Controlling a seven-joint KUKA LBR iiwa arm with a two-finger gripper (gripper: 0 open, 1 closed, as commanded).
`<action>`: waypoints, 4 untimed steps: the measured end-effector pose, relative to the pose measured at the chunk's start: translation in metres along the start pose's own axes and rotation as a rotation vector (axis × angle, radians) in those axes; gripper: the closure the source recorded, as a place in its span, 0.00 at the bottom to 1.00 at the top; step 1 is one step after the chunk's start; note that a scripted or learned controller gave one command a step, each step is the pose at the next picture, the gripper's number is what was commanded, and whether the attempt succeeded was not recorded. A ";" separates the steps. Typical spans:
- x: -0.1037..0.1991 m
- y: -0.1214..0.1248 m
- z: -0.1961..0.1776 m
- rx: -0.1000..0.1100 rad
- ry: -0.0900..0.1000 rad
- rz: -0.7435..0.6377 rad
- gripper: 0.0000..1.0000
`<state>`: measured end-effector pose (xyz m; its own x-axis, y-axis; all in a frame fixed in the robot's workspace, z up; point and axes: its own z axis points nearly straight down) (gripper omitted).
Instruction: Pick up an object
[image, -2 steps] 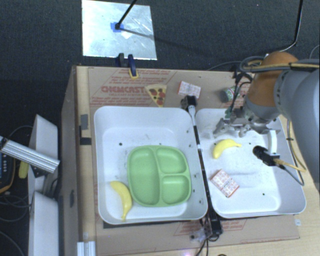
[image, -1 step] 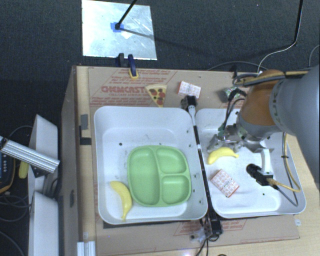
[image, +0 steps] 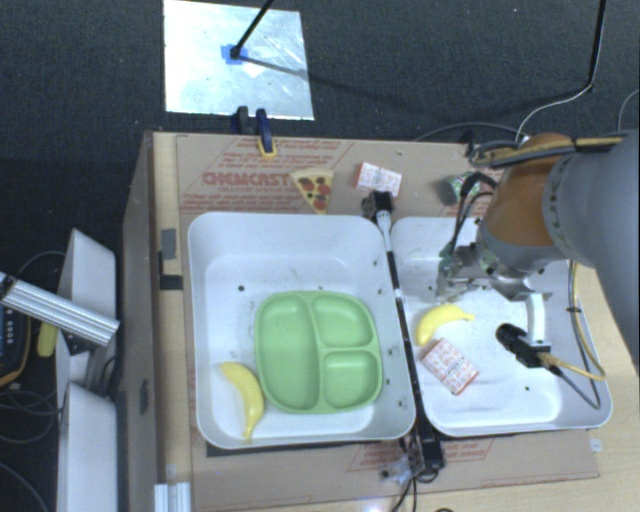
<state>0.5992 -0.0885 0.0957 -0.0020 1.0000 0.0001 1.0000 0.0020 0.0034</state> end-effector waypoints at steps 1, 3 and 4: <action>0.000 0.000 0.000 0.000 0.000 0.000 0.00; -0.008 -0.111 -0.129 -0.002 0.000 -0.001 0.00; 0.017 -0.112 -0.089 0.003 0.000 -0.001 0.00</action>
<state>0.4866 -0.0719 0.1839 -0.0027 1.0000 0.0003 1.0000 0.0027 0.0004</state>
